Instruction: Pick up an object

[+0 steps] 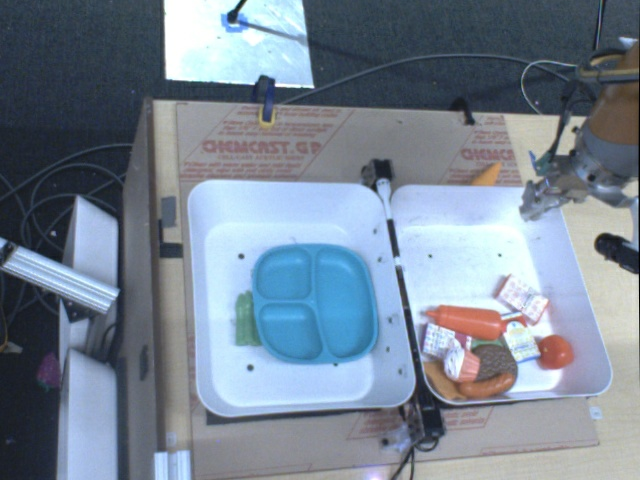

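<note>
2 white bins sit side by side on the counter, and the tool (540, 200) hangs over the far right corner of the right bin (470, 268), at its rim, with nothing between its tips; whether it is open or closed I cannot tell at this size. My reading is that the task is at its approach step: the arm (608, 133) is above the bin but well apart from anything it could lift.

Every candidate in the right bin is heaped in the near half, toward the near right corner. An orange carrot (466, 320) lies on its side across the pile, touching a small red-and-white carton (438, 341); another such carton (523, 298) lies just beyond it, nearer the right wall. A red tomato (555, 351) sits alone at the right end of the heap, and a brown patty-like piece (493, 360) rests at the near wall. The next move calls for carrying the tool toward the near edge and down. The tomato looks the easiest target, being round and free on most sides; the carrot is long and crowded by its neighbours.

In the left bin (225, 238) lies a blue divided plate (314, 303) with a green piece (245, 319) just beside its left edge.
</note>
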You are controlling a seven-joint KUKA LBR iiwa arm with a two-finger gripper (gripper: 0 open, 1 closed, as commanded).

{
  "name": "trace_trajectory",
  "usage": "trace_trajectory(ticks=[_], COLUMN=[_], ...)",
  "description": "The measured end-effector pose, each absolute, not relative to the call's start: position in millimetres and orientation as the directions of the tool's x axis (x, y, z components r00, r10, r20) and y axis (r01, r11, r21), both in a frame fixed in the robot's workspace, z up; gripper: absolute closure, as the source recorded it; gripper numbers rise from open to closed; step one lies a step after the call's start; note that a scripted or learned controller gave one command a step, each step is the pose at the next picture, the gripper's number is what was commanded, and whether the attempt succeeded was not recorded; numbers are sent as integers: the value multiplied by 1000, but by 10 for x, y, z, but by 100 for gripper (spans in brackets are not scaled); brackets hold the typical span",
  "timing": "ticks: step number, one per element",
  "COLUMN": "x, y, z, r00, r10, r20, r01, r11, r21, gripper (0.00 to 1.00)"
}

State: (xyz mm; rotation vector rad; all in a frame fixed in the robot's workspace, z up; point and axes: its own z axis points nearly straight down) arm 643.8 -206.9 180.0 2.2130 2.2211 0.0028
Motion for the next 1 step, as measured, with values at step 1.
trace_trajectory(ticks=[1], x=[6309], y=[-1913], z=[1480], r00=[-3], r10=[1000], r20=[-1], r01=[1000], r11=[3], r21=[2], gripper=[100])
